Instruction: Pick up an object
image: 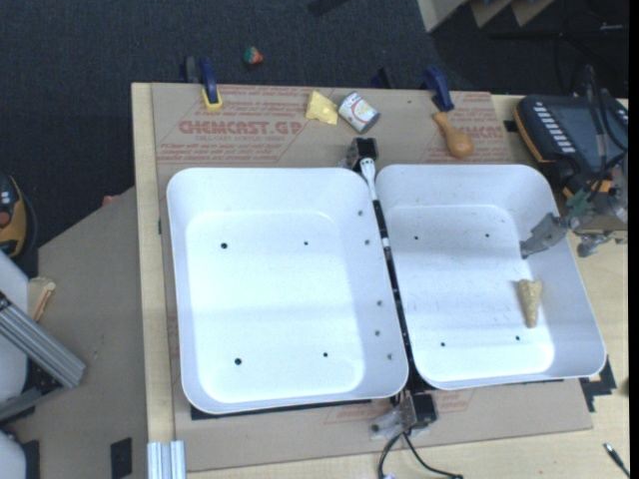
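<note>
A small tan, cone-like object [528, 300] lies in the right bin [469, 357], close to its right wall. The gripper [542, 237] reaches in over that bin's right rim, a little above and behind the tan object and apart from it. Nothing shows in its grasp. The left bin [270, 377] lies beside it across the black divider.
Behind the bins on the bench lie a yellow piece [321, 108], a small white-and-grey box [357, 112] and an orange-brown handled tool [453, 136]. Two blue clamps [210, 86] [435, 88] hold the board's back edge. A black device [559, 128] sits at back right.
</note>
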Controlling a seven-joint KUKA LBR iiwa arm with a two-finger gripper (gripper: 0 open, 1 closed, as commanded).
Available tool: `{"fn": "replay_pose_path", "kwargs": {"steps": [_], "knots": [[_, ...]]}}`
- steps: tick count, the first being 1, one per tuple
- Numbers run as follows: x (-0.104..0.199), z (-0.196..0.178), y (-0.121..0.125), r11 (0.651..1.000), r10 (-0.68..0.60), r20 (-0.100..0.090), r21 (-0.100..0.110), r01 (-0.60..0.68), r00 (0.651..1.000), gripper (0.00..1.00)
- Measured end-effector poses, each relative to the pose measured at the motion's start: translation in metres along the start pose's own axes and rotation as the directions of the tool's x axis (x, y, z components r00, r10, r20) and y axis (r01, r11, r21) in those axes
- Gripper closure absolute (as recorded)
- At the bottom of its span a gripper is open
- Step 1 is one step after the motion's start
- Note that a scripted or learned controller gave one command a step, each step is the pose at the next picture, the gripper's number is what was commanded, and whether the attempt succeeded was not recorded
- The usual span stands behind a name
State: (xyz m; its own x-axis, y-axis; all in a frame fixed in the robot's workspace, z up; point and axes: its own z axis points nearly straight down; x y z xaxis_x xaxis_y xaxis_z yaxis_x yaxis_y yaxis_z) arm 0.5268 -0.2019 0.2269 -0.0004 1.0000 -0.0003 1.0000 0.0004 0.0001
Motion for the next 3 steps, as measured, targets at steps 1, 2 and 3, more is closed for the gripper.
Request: {"fn": "replay_pose_path", "kwargs": {"steps": [1,2,3], "knots": [[-0.024,-0.274,-0.048,1.000,0.000,0.010,-0.021,0.000,1.000,0.00],[0.065,-0.195,-0.047,1.000,-0.009,-0.005,0.007,0.009,1.000,0.00],[0.059,-0.210,-0.046,1.000,-0.001,0.003,-0.006,0.001,1.000,1.00]]}}
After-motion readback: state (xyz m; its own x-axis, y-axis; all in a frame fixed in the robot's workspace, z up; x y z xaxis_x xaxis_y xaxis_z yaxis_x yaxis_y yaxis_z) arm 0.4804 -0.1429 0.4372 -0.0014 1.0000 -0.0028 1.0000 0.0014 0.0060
